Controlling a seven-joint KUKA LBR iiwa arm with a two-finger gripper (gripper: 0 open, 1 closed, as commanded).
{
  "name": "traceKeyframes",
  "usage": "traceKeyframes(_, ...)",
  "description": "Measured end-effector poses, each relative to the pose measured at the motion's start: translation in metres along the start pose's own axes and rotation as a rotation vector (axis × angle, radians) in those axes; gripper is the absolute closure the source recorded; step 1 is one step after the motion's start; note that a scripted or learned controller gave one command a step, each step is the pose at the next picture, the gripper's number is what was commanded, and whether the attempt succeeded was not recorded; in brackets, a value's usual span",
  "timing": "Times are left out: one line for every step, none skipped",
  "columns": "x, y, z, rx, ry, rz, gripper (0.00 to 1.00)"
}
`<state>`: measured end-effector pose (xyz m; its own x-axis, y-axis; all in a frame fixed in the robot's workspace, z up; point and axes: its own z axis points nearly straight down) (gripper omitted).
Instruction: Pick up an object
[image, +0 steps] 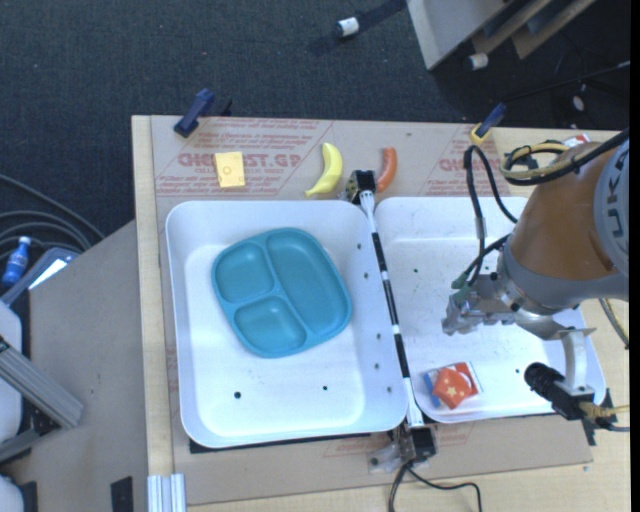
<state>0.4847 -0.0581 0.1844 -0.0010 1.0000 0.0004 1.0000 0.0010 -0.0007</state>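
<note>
In the camera view, two shallow white bins sit side by side on a cardboard-covered counter (150, 300). The left bin (200, 390) holds a teal plastic divided plate (281, 291) with three compartments, lying flat near the bin's middle. The right bin (420, 230) holds a small orange and white object (453, 385) in its near left corner, close to the black-and-white divider strip (385, 290) that runs between the bins.

The grey arm with its orange band (555, 235) reaches in from the right over the right bin. Its gripper (468, 318) hangs above the bin floor around the bin's middle, up and slightly right of the orange and white object and apart from it. Whether the gripper is released or clenched cannot be told from this angle; nothing shows between its tips.

Beyond the bins, on the counter's far strip, lie a yellow plastic banana (326, 170), an orange curved toy (386, 169) just right of it, and a small yellow square block (229, 170) to the left. A blue clamp (194, 112) sits at the counter's far left corner.
</note>
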Motion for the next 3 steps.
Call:
traceKeyframes(0.0, 0.0, 0.0, 0.0, 0.0, 0.0, 0.0)
traceKeyframes(-0.036, -0.006, 0.1, 0.0, 0.0, 0.002, 0.0)
traceKeyframes(-0.036, -0.006, 0.091, 0.0, 0.0, 0.002, 1.0)
